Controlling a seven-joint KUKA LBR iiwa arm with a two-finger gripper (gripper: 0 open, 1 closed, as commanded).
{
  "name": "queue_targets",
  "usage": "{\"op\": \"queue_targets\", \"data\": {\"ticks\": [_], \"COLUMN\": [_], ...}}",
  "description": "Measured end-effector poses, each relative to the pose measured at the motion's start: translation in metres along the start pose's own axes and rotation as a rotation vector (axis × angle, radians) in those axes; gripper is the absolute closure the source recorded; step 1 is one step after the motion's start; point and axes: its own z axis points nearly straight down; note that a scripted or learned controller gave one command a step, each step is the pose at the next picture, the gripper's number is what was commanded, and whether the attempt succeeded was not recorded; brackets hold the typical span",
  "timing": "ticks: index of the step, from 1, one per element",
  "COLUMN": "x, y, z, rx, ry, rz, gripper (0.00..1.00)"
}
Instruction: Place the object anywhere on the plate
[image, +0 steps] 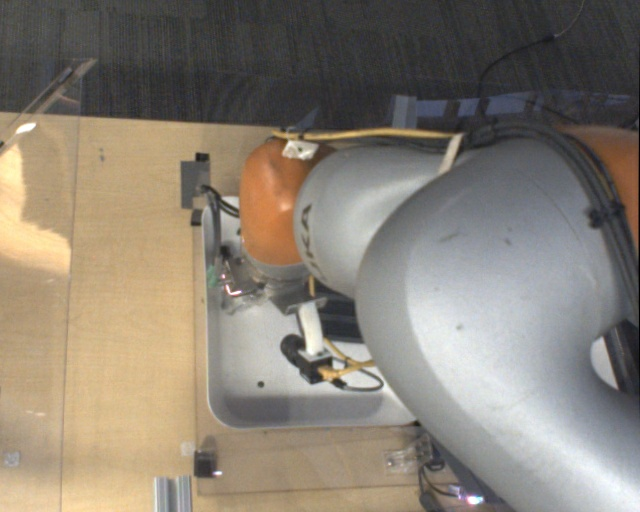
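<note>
1. Camera view: the arm (480, 300) reaches in from the right and covers most of the bin (232, 400) beneath it.
2. The orange band (270, 205) sits above the wrist, over the bin's left part, close to its left wall.
3. Below the band, the wrist's metal fittings hang just inside the left wall. The gripper itself is hidden under the wrist, so whether it is open or shut cannot be told, nor whether it holds anything.
4. A white part (311, 330) with a black end (295, 350) sticks out from under the arm, low over the bin floor. A yellow cable (350, 375) loops beside it.
5. The object and the plate cannot be made out; the arm hides the space where they might lie.
6. The bin's visible floor, at its near left corner, is bare white with one small dark dot (261, 383).
7. The bench (110, 330) is light wood. A black bracket (195, 180) stands at the bin's far left corner and another (207, 463) at its near left corner.
</note>
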Motion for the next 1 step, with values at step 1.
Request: {"op": "queue_targets", "data": {"ticks": [1], "x": [-0.0439], "y": [0.0336], "z": [-0.0778], "rx": [0.007], "ry": [-0.002], "rz": [-0.389], "gripper": [1.0]}}
